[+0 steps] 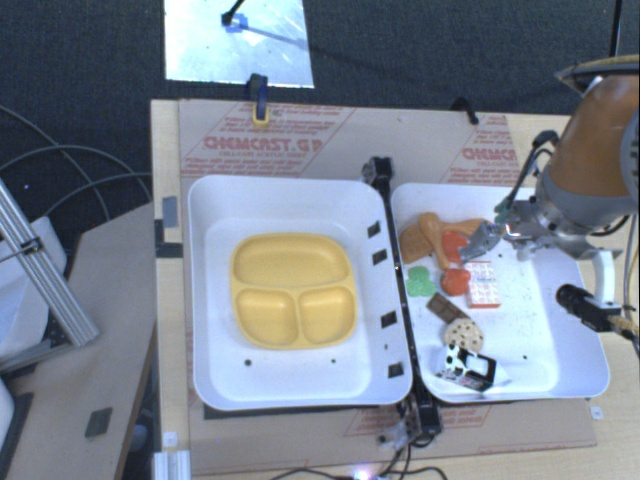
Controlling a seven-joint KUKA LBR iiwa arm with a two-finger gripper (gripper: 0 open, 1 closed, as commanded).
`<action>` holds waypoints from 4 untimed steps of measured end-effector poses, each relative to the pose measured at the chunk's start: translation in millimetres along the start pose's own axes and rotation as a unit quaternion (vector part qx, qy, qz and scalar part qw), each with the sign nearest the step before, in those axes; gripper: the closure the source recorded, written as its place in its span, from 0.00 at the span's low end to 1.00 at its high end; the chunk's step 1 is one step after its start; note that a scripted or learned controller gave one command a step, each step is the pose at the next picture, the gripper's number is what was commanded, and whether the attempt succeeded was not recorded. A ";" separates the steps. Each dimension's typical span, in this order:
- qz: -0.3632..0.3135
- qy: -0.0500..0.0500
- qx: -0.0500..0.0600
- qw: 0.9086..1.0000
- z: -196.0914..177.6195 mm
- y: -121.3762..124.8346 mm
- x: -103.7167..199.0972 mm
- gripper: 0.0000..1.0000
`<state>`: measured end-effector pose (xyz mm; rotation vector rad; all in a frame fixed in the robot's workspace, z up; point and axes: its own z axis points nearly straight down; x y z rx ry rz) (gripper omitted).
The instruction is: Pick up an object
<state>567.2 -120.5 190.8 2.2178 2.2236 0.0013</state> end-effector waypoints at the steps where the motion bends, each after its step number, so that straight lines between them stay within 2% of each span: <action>1: -0.001 0.001 -0.005 1.000 105.5 72.1 20.8 0.00; 2: 0.003 -0.001 0.001 1.000 105.9 -0.1 -23.1 0.00; 3: 0.001 0.000 -0.002 1.000 94.9 3.1 -19.9 1.00; 4: 0.001 0.001 0.002 1.000 107.0 -67.7 -3.5 1.00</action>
